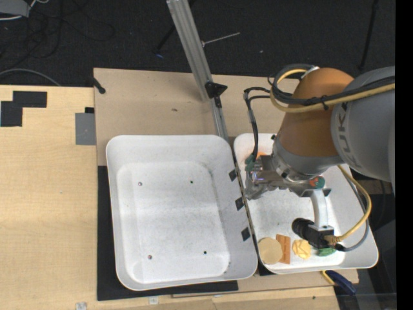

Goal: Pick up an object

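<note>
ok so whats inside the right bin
At the front of the right bin: a tan round piece, an orange block and a yellow piece. The arm hides its far part.

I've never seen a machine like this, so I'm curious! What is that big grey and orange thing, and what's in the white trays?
That big thing is a robot arm. One camera above the bench looks down at a slant, and the arm reaches in from the picture's right. At its tip is a pincer for grabbing things. It hangs low over the right bin, near the wall it shares with the left bin. At the near end of the right bin lie a round tan piece, an orange-brown block and a yellow lump. The arm hides the pincer too much to tell if it grips anything.
</note>
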Tool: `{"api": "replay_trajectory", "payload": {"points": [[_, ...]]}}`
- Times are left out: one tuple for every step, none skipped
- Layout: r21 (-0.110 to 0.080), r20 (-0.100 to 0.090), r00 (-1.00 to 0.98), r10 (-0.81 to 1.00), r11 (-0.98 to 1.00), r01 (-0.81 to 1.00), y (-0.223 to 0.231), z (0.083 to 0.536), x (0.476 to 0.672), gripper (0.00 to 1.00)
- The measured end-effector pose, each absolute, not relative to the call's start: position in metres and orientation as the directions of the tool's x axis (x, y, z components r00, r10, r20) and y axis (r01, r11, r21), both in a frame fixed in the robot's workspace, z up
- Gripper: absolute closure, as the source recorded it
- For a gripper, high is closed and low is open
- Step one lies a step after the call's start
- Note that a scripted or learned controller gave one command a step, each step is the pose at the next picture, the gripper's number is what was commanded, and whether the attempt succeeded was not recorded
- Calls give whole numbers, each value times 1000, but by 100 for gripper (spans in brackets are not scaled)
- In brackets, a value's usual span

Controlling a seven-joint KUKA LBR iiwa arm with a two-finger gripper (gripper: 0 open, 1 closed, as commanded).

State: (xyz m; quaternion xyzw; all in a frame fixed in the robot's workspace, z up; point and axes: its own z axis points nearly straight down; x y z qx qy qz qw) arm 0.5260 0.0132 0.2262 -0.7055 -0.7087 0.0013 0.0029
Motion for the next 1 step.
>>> {"api": "replay_trajectory", "payload": {"points": [[-4, 2, -4, 1000, 4, 1000, 68, 217, 535, 100]]}}
